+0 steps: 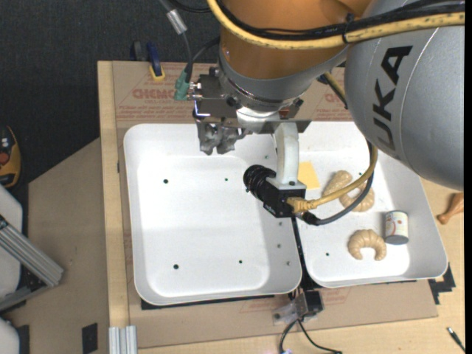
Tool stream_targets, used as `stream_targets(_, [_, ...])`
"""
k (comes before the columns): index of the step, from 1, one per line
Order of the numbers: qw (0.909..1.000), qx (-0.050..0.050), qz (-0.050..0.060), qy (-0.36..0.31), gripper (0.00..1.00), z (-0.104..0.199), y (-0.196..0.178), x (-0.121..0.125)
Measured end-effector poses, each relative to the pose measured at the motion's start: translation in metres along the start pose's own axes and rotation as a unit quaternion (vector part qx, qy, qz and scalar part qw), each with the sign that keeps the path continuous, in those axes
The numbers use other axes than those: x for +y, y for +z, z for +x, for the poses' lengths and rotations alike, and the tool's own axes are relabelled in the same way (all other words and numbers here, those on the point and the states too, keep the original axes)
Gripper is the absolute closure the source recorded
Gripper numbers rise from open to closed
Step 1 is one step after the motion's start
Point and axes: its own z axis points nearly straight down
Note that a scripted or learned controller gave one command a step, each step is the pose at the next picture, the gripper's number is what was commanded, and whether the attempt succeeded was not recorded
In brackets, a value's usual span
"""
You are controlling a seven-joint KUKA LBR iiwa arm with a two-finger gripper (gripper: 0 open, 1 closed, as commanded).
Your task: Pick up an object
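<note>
Candidates for the pick all lie in the right bin (413, 268), well apart from the gripper (215, 140): a croissant (368, 243) nearest the front rim; a second croissant (349, 189) behind it, partly under the arm's yellow cable (335, 195); a small white cylinder (396, 226) w/ dark end caps just right of the front one; a yellow block (307, 175) closest to the tool, tucked beside the white bracket on the wrist. None is touching the tool; nothing sits between its fingers.

Gripper hangs over the back edge of the left bin (147, 271), i.e. on the far side of the divider from every item; it's seen from above, dark and foreshortened, so whether the fingers are spread or closed — can't tell. My read: pick not begun; tool is in the wrong bin for these things and would need to travel right and toward the front.

Arm (295, 28) w/ orange band covers the top centre, reaching in from the right, hence it masks part of the right bin's back; more could lie under it, unknown. Both bins rest on a cardboard sheet (110, 124); a blue-and-yellow clamp (154, 62) pins its back-left corner, prob. to stop it shifting.
</note>
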Motion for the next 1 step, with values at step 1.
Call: stream_targets(1, [1.0, 0.0, -0.001, -0.001, 1.0, 0.0007, -0.0102, 0.0003])
